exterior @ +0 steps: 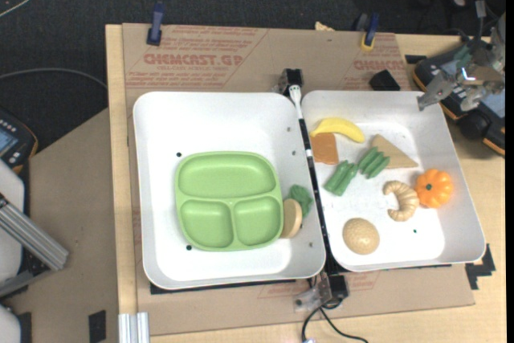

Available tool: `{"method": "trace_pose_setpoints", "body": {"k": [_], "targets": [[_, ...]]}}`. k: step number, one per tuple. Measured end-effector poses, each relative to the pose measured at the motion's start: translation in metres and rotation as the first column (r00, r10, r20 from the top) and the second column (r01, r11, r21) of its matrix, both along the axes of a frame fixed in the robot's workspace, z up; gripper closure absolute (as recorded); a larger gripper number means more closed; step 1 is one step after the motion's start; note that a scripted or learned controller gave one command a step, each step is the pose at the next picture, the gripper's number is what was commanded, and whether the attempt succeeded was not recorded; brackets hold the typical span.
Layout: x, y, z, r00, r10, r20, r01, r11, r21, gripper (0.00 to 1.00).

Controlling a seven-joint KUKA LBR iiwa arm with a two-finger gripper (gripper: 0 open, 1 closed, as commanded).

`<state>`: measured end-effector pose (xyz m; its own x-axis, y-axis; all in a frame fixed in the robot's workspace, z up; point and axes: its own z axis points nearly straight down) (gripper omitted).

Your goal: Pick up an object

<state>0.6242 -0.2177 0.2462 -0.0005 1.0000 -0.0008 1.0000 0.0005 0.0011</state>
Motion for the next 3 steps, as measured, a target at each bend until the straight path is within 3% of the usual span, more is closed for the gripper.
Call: {"method": "trace_pose_setpoints", "body": {"k": [1, 2, 3], "targets": [[0.001, 0.0, 0.011, 1.0, 0.001, 0.004, -0.001, 1.0, -0.002, 1.0], [0.002, 0.0, 0.022, 1.0, 0.002, 0.007, -0.002, 1.0, -0.004, 1.0], [0.043, 0.05, 0.12, 1.0, 0.007, 0.014, -0.007, 1.0, -0.003, 1.0]]}}
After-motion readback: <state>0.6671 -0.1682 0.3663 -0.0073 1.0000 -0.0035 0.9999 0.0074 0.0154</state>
